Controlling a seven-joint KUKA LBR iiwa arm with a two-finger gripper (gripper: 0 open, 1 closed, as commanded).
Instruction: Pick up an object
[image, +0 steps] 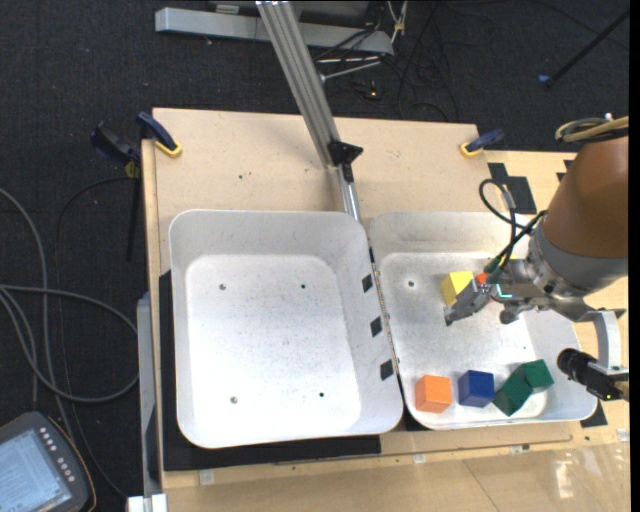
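Note:
The right bin holds a yellow block near its middle. Along its front wall sit an orange cube, a blue cube and a green block. My gripper hangs over the right bin's middle, just right of and slightly nearer than the yellow block. Its fingers are spread open with nothing between them. The left finger sits close beside the yellow block's front edge. The grey and orange arm covers the bin's right side.
The left bin stands beside the right one, sharing a middle wall with black tabs. A slanted metal pole comes down to the bins' back junction. Clamps sit on the bench's back corners.

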